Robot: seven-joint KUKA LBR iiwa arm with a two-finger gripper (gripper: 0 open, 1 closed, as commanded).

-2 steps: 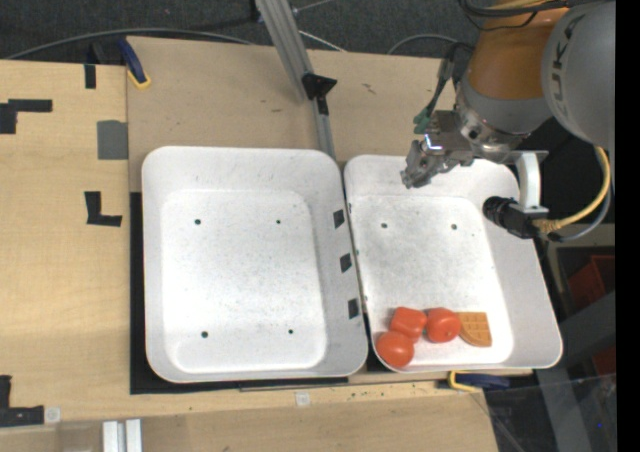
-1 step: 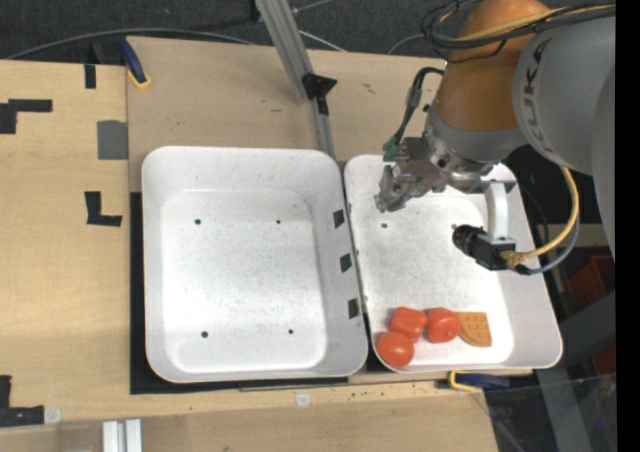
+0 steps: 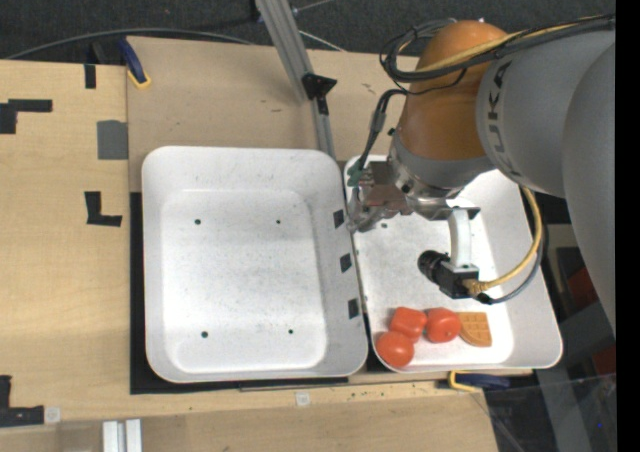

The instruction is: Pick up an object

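Observation:
Several small objects lie together at the near edge of the right bin [image 3: 530, 340]: a red piece [image 3: 407, 320], a second red piece [image 3: 396, 347] just in front of it, an orange-red piece [image 3: 441, 325] and a tan waffle-like piece [image 3: 476, 330]. My gripper [image 3: 368, 204] hangs low over the right bin's far left part, close to the wall shared with the left bin. It is well behind the objects and apart from them. The orange wrist band [image 3: 450, 90] and grey arm cover the bin's far side.
The left white bin [image 3: 240, 260] lies beside the right one, their walls meeting near the gripper. A slanted metal pole [image 3: 290, 40] stands behind the bins. A black fitting with a yellow cable [image 3: 450, 275] hangs from the arm over the right bin's middle.

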